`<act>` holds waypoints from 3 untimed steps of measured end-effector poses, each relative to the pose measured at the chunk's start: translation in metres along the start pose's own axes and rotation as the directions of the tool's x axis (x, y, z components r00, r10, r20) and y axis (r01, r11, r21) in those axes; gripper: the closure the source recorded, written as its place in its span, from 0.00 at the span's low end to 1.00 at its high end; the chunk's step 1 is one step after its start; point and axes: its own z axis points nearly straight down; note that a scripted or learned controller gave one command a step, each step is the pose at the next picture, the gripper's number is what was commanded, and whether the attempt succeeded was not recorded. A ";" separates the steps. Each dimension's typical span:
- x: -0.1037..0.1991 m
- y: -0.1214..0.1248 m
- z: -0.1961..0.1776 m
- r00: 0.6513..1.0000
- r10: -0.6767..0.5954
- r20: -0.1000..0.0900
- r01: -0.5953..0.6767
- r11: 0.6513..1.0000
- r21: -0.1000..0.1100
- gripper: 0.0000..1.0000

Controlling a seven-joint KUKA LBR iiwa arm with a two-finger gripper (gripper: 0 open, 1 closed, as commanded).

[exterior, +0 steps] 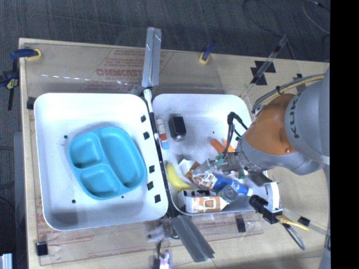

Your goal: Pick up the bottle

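The pale wooden worktop (pixel 67 58) fills most of the camera view and carries two shallow white plastic bins side by side. The left bin (pixel 50 116) holds a turquoise three-compartment plastic tray (pixel 105 161), lying flat near the middle of its floor. The right bin (pixel 196 108) holds a clutter of small items, mostly crowded into its near half.

The grey arm with its orange band (pixel 269 133) reaches in from the right and bends down over the right bin's right side. The gripper (pixel 230 167) sits low among the clutter, just above the bottle; how far it is open cannot be told, and nothing is seen to be held by it.

The blue plastic bottle with a grey cap (pixel 230 188) lies on its side in the near right part of the right bin, just below the gripper and touching the items around it. Beside it, against the near wall, lies a white and orange carton (pixel 205 204). To the left, a yellow banana-shaped item (pixel 175 178) rests close to the divider between the bins, with a crumpled brown and white wrapper (pixel 199 175) between it and the bottle.

Farther back, a small black rectangular block (pixel 177 125) lies apart on the bare floor, and a thin orange stick (pixel 217 145) lies near the gripper.
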 end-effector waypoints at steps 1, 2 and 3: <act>-0.003 0.001 -0.003 0.965 -0.262 0.009 0.262 0.965 -0.002 0.00; -0.003 -0.006 0.010 0.844 -0.536 -0.003 0.536 0.844 0.015 0.00; -0.004 -0.007 0.008 0.842 -0.540 -0.003 0.540 0.842 0.016 0.00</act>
